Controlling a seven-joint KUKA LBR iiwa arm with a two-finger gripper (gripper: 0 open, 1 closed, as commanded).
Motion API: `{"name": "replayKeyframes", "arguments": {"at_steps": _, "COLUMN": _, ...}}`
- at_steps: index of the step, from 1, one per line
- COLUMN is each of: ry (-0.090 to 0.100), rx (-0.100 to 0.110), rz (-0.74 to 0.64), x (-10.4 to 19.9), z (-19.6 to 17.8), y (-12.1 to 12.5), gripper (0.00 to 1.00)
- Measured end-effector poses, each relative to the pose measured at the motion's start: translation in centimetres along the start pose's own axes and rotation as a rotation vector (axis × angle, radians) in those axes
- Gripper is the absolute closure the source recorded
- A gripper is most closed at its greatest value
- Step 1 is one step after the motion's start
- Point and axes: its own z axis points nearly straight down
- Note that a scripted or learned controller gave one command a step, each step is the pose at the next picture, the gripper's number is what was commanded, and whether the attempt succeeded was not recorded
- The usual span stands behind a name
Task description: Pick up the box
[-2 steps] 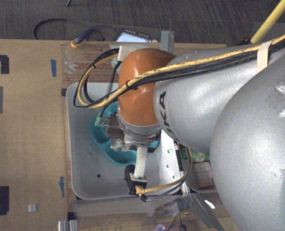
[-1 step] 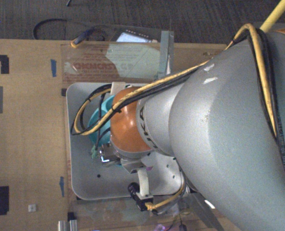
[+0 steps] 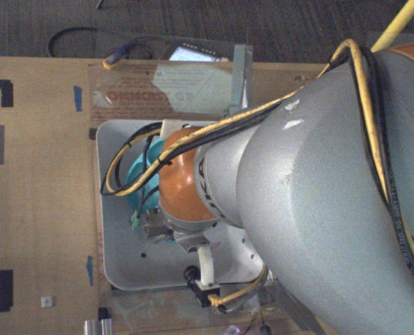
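My grey arm with its orange band reaches down into the white bin and covers most of it. The gripper hangs under the wrist, low over the bin's left half, seen from above. A teal object shows at the wrist's left side, partly hidden by the arm and cables. A small green piece pokes out just left of the gripper. A pale, box-like corner shows at the bin's far edge behind the band. I cannot tell whether anything is held.
A clear plastic sheet with red lettering lies beyond the bin on the brown bench. Blue tape marks sit by the bin's left side. Yellow and black cables loop over the bin.
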Motion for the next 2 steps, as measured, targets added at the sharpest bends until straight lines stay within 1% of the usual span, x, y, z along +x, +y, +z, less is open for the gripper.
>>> {"name": "replayKeyframes", "arguments": {"at_steps": 1, "ry": 0.001, "rx": -0.007, "rz": 0.003, "x": -1.2, "z": -0.8, "y": 0.1, "gripper": 1.0}}
{"name": "replayKeyframes", "arguments": {"at_steps": 2, "ry": -0.007, "rx": 0.013, "rz": -0.129, "x": -0.3, "z": -9.8, "y": -0.3, "gripper": 1.0}}
